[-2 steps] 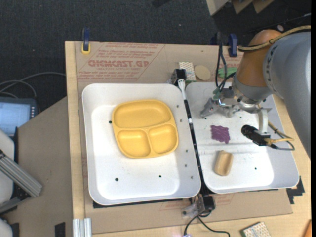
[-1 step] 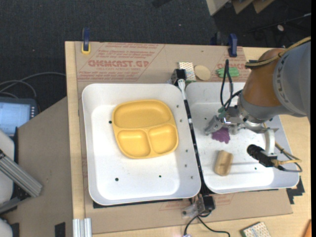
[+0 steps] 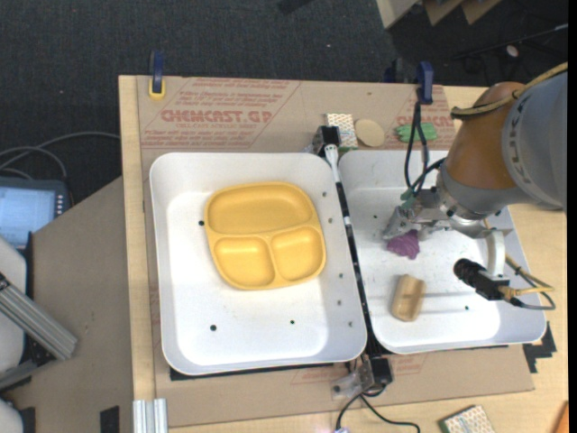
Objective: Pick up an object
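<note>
Purple object (image 3: 404, 244) lies in the right bin (image 3: 451, 332), toward its upper left, with the gripper (image 3: 407, 225) directly over it at its 12 o'clock; whether the fingers are clenched on it or released, I cannot tell. Tan block (image 3: 407, 297) sits at the object's 6 o'clock, apart. Yellow tray (image 3: 264, 234) rests in the left bin (image 3: 180, 305), at 9 o'clock.
</note>
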